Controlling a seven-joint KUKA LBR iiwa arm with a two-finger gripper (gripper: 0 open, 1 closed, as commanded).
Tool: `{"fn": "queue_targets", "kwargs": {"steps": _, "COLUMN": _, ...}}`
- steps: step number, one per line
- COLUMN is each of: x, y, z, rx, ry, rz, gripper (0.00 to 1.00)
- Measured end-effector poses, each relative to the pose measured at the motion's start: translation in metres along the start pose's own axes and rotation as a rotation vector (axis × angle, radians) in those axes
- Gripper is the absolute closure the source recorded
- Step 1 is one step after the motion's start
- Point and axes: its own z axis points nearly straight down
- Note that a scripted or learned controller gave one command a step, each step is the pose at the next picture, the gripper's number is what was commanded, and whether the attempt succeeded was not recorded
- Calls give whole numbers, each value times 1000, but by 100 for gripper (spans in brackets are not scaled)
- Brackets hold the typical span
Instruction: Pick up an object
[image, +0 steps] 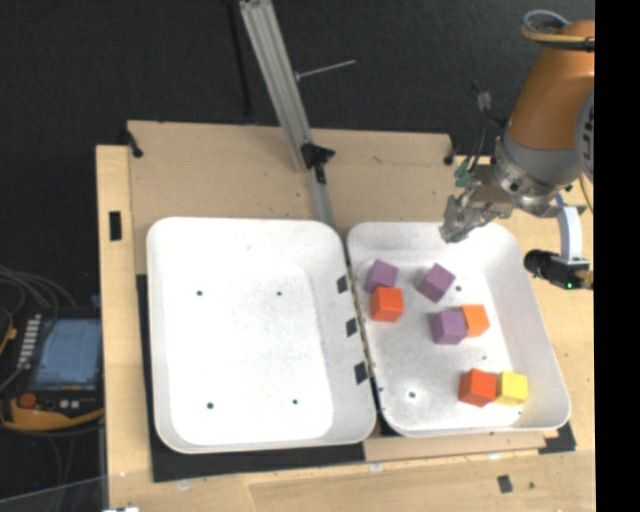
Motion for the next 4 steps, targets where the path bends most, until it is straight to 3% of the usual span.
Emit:
{"fn": "queue_targets", "kwargs": {"steps": 1, "x": 41, "y": -13, "z": 2, "rx": -1, "ry": 0, "rz": -1, "gripper": 100}}
{"fn": "queue_targets", "kwargs": {"steps": 2, "x": 94, "y": -13, "z": 2, "rx": -1, "ry": 2, "rz": -2, "gripper": 100}}
{"fn": "queue_targets", "kwargs": {"steps": 4, "x": 202, "y": -41, "z": 1, "rx": 2, "ry": 2, "rz": -3, "gripper": 100}}
